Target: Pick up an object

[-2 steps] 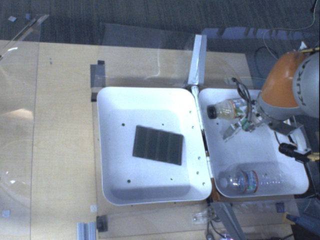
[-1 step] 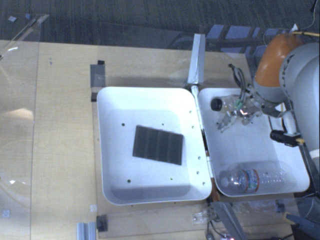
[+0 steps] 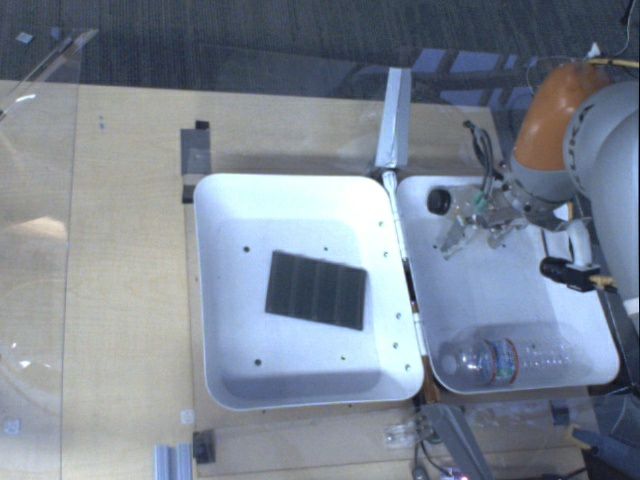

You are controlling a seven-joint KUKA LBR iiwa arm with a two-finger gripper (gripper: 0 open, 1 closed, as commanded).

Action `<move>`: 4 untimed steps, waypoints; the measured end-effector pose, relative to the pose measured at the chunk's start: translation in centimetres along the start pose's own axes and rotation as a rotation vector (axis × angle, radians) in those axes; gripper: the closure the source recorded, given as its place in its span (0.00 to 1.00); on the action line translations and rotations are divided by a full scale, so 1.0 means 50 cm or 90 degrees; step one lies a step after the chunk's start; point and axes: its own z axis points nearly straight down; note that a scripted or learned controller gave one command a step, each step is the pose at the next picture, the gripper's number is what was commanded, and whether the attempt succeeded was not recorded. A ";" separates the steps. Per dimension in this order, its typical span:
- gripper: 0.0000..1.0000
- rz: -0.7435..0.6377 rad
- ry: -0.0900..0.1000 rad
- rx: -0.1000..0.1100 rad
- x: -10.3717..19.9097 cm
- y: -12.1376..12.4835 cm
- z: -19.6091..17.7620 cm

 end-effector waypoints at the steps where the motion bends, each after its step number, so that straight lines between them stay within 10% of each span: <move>1: 0.00 0.068 0.020 0.001 -0.100 -0.012 0.012; 2: 0.00 0.032 -0.011 -0.020 -0.068 -0.023 0.016; 3: 0.00 0.098 0.001 -0.013 -0.080 -0.007 -0.007; 4: 0.00 0.164 -0.017 -0.061 -0.115 -0.045 -0.155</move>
